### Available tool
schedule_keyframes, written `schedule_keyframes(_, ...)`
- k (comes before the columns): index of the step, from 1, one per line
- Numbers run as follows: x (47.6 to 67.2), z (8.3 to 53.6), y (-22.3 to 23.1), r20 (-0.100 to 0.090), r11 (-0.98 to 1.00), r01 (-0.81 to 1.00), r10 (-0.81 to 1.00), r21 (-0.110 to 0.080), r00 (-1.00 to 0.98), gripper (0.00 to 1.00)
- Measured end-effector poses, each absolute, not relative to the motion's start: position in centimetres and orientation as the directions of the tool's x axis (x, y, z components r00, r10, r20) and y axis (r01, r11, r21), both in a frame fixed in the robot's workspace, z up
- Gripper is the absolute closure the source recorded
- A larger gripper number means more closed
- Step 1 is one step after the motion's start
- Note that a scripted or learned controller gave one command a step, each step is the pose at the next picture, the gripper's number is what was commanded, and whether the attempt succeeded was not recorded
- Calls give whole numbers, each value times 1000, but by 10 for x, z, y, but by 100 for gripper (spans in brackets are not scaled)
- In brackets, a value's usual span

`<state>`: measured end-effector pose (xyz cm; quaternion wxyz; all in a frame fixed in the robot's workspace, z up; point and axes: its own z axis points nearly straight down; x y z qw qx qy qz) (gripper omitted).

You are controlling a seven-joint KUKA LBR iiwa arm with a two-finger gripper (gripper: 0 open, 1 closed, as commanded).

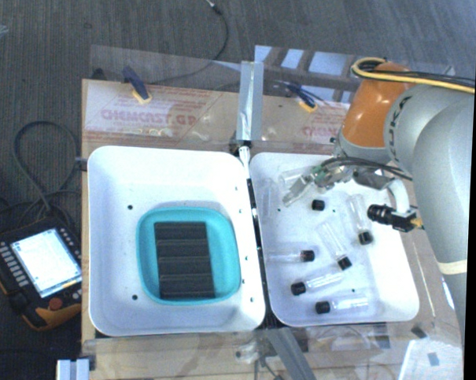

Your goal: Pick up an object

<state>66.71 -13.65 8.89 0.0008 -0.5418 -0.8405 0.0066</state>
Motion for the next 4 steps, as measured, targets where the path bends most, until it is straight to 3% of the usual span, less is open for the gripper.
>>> schedule_keyframes(1,669,97,-136,-8,414,910,910,-8,-414,100)
schedule_keyframes(2,669,181,-90,1,377,926,926,-2,-377,100)
schedule_keyframes(3,669,221,-139,-2,75,997,997,-5,-75,100)
schedule_keyframes(4,669,221,-139,-3,75,997,997,-5,-75,0)
